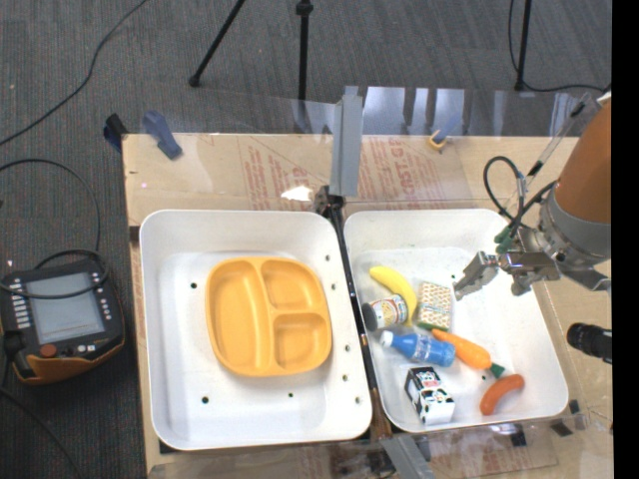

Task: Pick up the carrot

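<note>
Gripper (496,276) hung spread and empty above the carrot (463,349), which touched the blue bottle (419,346), so a grab risked snagging both.

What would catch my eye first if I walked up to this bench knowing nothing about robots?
Probably the big yellow divided plate lying alone in the left bin. Next, the cluster of small things in the right bin: a banana, a blue bottle and the carrot, with the gripper above them.
</note>
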Action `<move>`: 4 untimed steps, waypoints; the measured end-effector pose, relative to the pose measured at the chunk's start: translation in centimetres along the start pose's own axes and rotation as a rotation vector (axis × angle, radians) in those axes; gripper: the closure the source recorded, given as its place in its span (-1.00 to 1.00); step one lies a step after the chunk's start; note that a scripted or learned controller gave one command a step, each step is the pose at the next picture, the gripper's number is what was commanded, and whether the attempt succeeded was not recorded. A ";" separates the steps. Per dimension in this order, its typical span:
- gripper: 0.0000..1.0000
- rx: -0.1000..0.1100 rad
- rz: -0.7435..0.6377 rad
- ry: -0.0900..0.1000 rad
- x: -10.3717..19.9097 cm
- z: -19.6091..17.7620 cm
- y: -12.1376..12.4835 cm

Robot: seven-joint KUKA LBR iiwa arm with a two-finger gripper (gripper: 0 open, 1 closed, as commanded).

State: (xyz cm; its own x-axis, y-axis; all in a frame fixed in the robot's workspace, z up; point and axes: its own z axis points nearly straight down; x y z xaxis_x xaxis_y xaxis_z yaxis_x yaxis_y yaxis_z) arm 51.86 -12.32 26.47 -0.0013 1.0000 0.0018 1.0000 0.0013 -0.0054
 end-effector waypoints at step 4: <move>-1.00 0.000 0.355 0.000 2.8 5.0 -4.3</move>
State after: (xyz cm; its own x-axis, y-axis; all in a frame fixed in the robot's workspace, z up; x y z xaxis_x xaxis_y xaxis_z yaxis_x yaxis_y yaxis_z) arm 47.57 -9.56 21.53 0.3463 0.9381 -0.0003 0.9381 -0.3463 -0.0061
